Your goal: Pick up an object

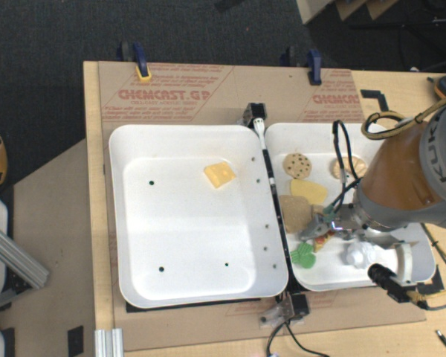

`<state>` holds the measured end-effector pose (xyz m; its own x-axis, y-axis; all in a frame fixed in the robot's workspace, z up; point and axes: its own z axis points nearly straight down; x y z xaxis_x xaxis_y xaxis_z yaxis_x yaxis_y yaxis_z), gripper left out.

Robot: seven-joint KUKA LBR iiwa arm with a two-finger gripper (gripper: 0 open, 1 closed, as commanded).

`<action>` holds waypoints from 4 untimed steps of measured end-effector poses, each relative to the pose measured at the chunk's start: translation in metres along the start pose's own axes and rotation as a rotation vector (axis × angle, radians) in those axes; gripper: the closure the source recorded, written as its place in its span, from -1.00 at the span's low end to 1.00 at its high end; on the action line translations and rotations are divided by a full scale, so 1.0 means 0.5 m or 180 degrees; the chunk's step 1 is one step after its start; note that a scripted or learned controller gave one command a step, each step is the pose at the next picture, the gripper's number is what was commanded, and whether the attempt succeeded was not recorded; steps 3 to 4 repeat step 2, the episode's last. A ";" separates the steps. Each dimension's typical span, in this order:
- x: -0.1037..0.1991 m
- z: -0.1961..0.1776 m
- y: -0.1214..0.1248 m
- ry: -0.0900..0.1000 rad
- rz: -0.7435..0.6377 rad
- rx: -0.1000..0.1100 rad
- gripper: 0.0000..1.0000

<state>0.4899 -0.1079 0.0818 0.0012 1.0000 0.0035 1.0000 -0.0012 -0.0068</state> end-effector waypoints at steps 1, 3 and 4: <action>-0.005 -0.026 0.005 -0.0016 0.0005 -0.0030 1.00; 0.100 -0.219 0.153 -0.0011 -0.0032 -0.0073 1.00; 0.100 -0.219 0.153 -0.0011 -0.0032 -0.0073 1.00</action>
